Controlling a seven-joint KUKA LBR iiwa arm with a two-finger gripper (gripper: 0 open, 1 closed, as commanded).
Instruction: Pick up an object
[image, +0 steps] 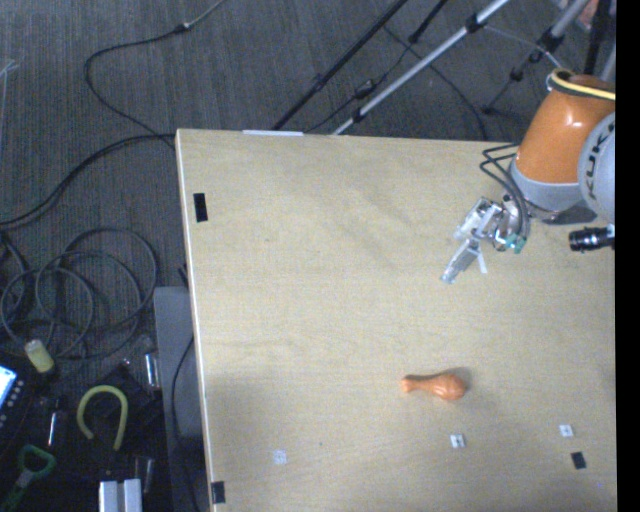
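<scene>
A: Where's the target?
B: Small orange pear-shaped rubbery object (436, 385), lying flat on the pale wooden bench (300, 300), toward the near edge.
A: Gripper?
B: Translucent two-finger gripper (462, 262), up above the bench, well apart from the object, nothing in it. Can't tell how open it is. Probably staged high to line up a descent.
</scene>
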